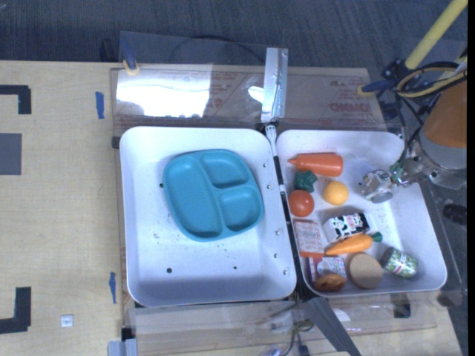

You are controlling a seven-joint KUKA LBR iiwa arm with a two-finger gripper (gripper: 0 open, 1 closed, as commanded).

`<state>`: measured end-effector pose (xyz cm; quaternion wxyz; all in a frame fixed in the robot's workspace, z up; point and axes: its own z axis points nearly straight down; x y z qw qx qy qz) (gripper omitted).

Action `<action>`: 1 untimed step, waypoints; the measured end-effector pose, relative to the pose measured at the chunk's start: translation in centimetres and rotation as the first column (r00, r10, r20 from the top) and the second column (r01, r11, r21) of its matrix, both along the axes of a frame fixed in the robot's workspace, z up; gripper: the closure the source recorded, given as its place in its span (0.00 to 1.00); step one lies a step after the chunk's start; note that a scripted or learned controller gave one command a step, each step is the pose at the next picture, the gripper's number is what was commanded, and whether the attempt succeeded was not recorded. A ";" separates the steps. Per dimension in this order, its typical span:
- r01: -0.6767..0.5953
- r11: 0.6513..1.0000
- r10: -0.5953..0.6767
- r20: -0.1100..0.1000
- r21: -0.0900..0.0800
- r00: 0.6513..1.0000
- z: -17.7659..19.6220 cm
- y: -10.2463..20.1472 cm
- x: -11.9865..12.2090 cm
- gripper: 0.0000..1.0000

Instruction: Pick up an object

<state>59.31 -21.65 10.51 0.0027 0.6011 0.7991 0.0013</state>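
Note:
My gripper [378,185] hangs over the upper right part of the right bin [415,221], its metal fingers pointing left with nothing seen between them. To its left lie a yellow lemon [336,192], a large orange carrot [318,163] with a green piece [304,180] below it, and a red tomato [300,202]. Lower down are a black-and-white cow-print carton [346,225], a smaller carrot [349,245], a tan potato-like ball [364,270], a green can [398,262], a red-and-white packet [308,236] and a brown item [330,280].
The left bin [141,199] holds a blue divided plate [214,193]. A clear plastic panel [193,87] stands behind the bins. The arm's orange band [453,117] and cables sit at the right edge. A metal divider [276,84] rises between the bins.

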 end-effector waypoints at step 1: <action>0.177 0.984 -0.177 0.003 -0.001 0.984 8.8 1.2 1.3 1.00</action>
